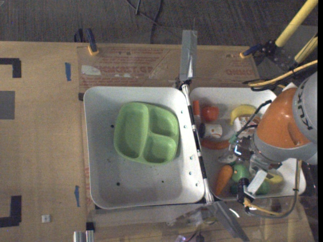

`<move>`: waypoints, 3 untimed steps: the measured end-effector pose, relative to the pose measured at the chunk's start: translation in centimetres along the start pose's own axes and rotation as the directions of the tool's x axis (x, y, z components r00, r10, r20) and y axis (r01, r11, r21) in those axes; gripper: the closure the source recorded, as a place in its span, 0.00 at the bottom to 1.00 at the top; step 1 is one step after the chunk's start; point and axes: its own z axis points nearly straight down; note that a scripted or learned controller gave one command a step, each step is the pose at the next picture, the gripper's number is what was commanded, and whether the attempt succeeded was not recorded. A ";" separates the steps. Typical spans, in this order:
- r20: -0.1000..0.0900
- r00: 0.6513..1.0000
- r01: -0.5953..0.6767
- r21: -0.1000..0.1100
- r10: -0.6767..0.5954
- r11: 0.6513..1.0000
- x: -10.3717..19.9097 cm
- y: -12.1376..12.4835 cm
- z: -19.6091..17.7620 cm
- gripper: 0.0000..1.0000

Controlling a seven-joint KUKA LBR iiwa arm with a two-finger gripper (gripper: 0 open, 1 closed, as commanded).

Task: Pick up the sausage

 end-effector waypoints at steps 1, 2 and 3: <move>0.004 0.997 0.074 0.010 -0.074 0.997 7.9 5.0 -9.5 0.00; -0.008 0.999 0.045 -0.019 -0.045 0.999 4.8 7.8 -2.5 0.00; 0.002 0.967 0.254 0.007 -0.254 0.967 9.3 16.1 0.3 0.00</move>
